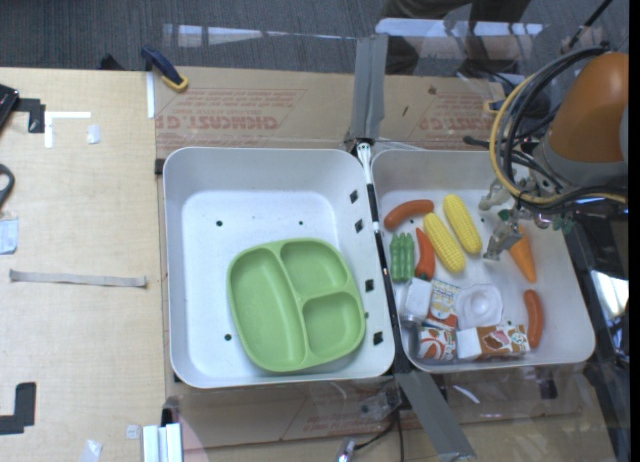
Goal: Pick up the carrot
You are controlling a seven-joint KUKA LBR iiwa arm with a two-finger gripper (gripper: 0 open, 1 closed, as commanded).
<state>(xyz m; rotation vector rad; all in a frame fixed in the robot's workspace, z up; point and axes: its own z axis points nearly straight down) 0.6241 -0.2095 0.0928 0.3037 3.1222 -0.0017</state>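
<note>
Gripper [507, 233] down in right bin [572, 280], fingers pinching carrot [522, 257] at its top; corn [460, 222] just beside, at 9 o'clock.

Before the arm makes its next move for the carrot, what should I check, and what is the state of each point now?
1. Carrot is in the right bin: ok.
2. Claw is over the carrot's upper end: ok.
3. Carrot is between the claw's tips: cannot tell.
4. Space around the carrot: ok; the nearest corn cob lies apart to its left, the sausage below it.
5. Carrot is lifted off the bin floor: cannot tell.
6. Green divided tray in the left bin is away from the work: ok.
</note>
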